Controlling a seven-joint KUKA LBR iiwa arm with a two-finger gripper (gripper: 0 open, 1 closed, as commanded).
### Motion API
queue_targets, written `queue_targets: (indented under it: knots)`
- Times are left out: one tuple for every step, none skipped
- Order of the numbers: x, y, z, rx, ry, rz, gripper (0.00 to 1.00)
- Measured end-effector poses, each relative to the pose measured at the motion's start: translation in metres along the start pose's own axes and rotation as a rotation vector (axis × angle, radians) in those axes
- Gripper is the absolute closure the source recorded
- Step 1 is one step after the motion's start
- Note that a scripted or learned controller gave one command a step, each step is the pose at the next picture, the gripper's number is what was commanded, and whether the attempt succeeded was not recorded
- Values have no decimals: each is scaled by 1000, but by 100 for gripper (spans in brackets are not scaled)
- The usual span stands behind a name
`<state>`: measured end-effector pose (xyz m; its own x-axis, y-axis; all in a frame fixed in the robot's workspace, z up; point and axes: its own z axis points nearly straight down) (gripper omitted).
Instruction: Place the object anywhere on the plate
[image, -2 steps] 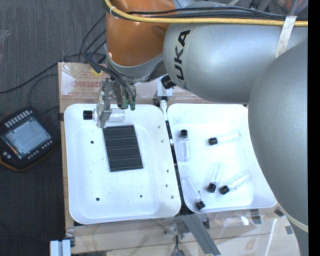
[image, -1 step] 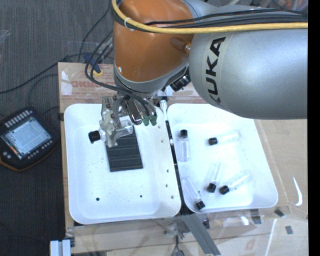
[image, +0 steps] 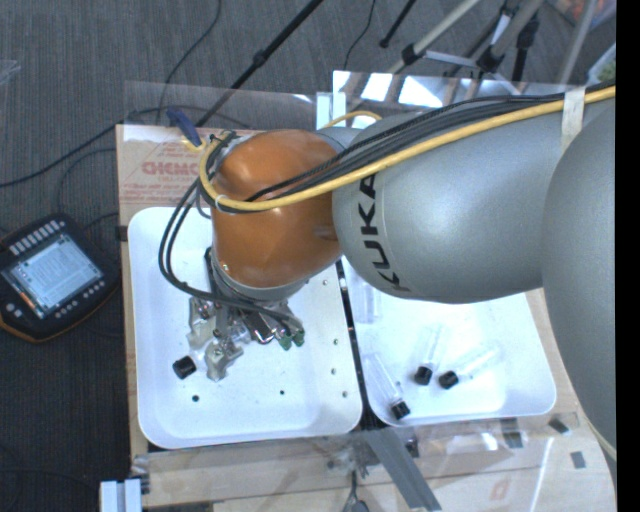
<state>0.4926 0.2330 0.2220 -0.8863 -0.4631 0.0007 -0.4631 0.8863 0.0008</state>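
My gripper hangs low over the middle of the left white bin, below the orange wrist band. A small black object lies on the bin floor just to the gripper's left, apart from it. The large grey arm covers the bin's back right part and much of the right bin.
The right bin holds several clear tubes with black caps near its front left. A small dark speck lies near the left bin's front. A handheld control pendant rests off the bench at left. Cardboard lies behind the left bin.
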Motion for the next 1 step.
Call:
queue_targets:
  knots:
    - [-63,-32,-104,-1,-5,107,100]
